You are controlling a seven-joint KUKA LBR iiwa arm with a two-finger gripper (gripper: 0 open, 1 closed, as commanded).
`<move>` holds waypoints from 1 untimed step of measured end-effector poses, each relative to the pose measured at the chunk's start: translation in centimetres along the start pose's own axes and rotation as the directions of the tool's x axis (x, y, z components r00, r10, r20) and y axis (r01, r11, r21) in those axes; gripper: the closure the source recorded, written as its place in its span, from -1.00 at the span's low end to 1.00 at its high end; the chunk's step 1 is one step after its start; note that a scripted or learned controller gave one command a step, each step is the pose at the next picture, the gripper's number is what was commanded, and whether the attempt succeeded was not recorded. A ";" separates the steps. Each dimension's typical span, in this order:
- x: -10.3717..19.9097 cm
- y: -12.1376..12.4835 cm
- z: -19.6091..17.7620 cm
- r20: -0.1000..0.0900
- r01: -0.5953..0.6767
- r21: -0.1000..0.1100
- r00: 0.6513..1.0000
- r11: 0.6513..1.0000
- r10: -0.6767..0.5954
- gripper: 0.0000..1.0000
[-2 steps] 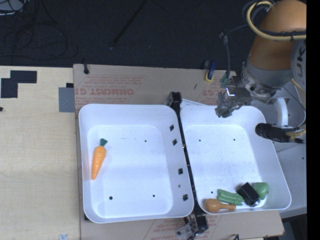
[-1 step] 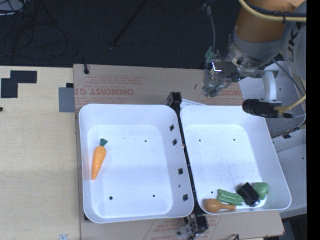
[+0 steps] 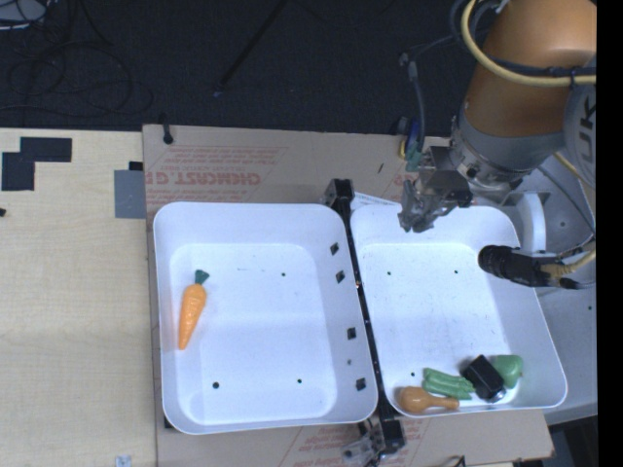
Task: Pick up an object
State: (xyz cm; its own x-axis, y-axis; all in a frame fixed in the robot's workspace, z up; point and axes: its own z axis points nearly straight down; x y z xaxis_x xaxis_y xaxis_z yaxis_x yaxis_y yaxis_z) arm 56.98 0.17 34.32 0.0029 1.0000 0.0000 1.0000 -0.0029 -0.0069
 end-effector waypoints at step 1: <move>9.1 1.8 -6.7 -0.002 0.012 -0.012 1.000 1.000 -0.012 1.00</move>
